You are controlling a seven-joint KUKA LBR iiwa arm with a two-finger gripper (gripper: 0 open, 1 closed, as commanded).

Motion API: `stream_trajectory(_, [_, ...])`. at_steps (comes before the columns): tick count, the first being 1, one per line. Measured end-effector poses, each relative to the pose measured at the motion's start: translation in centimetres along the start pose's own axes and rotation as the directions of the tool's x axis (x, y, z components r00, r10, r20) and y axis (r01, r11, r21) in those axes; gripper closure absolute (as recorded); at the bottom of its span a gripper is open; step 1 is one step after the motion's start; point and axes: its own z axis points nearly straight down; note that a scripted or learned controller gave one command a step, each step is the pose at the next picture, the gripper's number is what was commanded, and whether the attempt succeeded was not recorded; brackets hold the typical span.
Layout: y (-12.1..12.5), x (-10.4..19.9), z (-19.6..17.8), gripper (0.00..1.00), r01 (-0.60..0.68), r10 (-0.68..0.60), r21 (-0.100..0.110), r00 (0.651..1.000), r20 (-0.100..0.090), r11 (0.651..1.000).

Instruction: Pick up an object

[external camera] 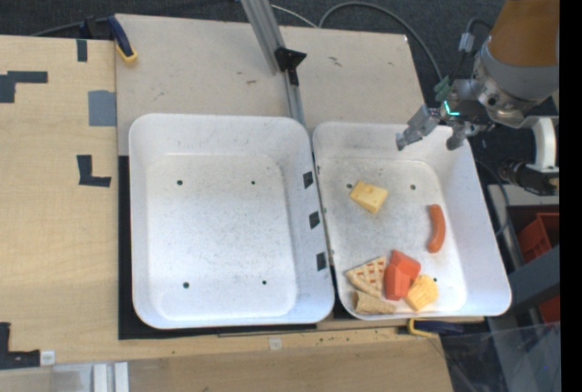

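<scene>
You will note the claw [435, 132] spread wide and holding nothing above the right bin's [482, 226] far rim, the yellow cheese wedge [368, 196] mid-bin; descending here risks striking that rim.

Grey arm [520, 26] reaching in from the right, orange band sitting above the wrist, gripper [435, 134] hanging low and tilted leftward, two dark fingers [411, 132] pointing down and spreading apart, nothing sitting between them
</scene>
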Motion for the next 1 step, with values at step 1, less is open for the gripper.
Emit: stream_trajectory(1, [0.07, 0.00, -0.26, 0.00, 0.001, -0.001, -0.004, 1.000, 0.001, 1.000])
